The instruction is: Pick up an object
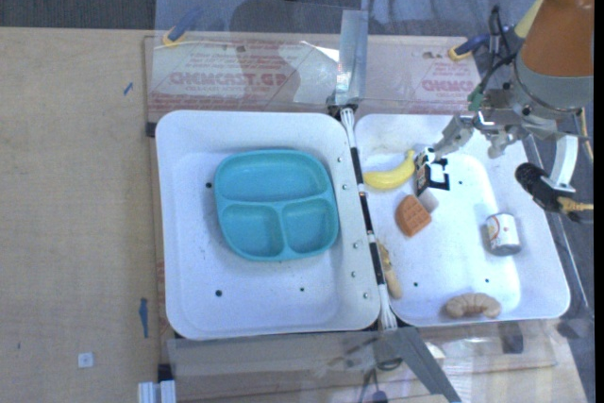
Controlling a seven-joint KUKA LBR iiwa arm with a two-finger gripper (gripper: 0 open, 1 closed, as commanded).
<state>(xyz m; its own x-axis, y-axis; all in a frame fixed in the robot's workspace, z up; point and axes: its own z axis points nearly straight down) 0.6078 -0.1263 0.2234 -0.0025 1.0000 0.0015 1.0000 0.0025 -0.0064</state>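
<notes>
Black fingertips of the two-finger gripper (432, 167) sit low in the right shallow white bin (528, 293), just beside the yellow plastic banana (391, 173); whether they are spread or closed, cannot tell. Banana lies at the bin's upper left, an orange ridged wedge (412, 215) just below. It looks light, rigid and smooth, so likely slippery; best pinched across its mid-curve.

Curved yellow plastic banana (389, 175) lying flat at ten o'clock; orange wedge (412, 215) just beside at five o'clock.
</notes>
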